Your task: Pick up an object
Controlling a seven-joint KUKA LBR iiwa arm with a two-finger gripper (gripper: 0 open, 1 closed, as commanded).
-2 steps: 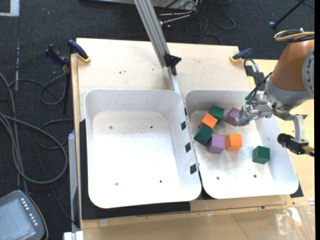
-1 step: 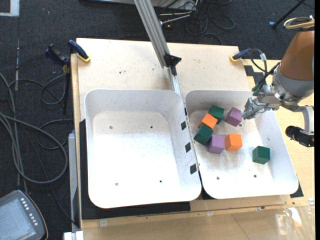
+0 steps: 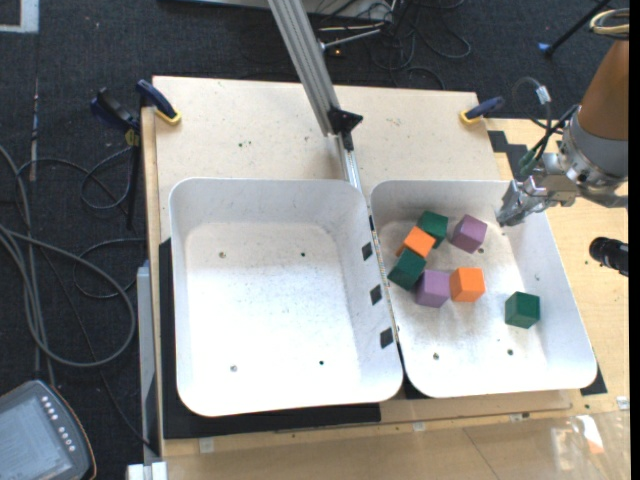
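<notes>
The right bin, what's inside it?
Seven blocks lie in the right bin: three green blocks, two orange blocks and two purple blocks. The gripper hangs over its far right rim, hiding some wall.

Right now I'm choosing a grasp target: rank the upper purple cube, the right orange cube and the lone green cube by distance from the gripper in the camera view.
1. Upper purple cube, just left of the gripper.
2. Right orange cube, mid-bin, below-left.
3. Lone green cube, lower right of the right bin.
</notes>
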